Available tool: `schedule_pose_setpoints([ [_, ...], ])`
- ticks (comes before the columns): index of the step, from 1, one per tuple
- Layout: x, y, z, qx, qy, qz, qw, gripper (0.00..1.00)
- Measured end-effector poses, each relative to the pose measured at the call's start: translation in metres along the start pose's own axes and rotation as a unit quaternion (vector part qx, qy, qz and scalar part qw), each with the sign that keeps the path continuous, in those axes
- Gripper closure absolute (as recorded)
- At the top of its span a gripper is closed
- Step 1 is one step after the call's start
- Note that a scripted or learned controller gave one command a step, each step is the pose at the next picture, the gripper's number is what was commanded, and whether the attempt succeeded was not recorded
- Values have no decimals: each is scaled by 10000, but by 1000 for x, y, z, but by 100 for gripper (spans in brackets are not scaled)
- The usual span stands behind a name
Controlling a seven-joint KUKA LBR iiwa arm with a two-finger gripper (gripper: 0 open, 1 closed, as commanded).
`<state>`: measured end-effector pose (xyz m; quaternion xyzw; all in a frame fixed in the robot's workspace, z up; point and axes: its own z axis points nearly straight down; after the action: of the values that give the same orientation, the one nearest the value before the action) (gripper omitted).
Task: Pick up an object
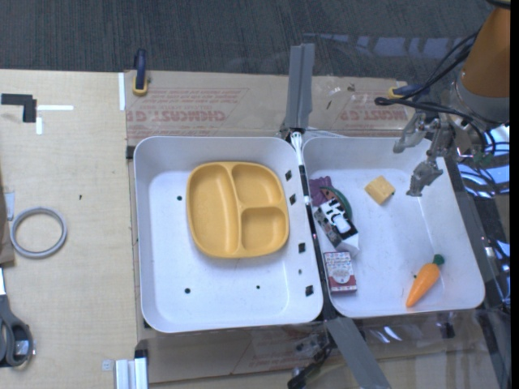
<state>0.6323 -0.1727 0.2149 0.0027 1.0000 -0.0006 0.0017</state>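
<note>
My gripper [422,176] hangs over the right bin's [454,294] far right part, fingers apart and nothing between them. A small yellow block [379,190] lies just left of the fingertips. An orange toy carrot [422,283] with a green top rests near the bin's front right corner. Along the bin's left wall lie a purple and green packet [328,194], a black and white item [336,220] and a small red box [340,271].
The left bin [162,298] holds a yellow divided plate [238,209]. A metal divider [298,87] stands behind the bins. On the bench at left lie a grey tape ring [36,232] and scissors [14,339].
</note>
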Motion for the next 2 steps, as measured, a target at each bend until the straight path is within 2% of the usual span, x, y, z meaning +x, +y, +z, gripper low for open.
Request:
schedule_pose_setpoints([
  [1, -21, 28, 77, -1, 2, 1134, 9935, 0],
  [2, -1, 17, 122, -2, -1, 455, 9990, 0],
])
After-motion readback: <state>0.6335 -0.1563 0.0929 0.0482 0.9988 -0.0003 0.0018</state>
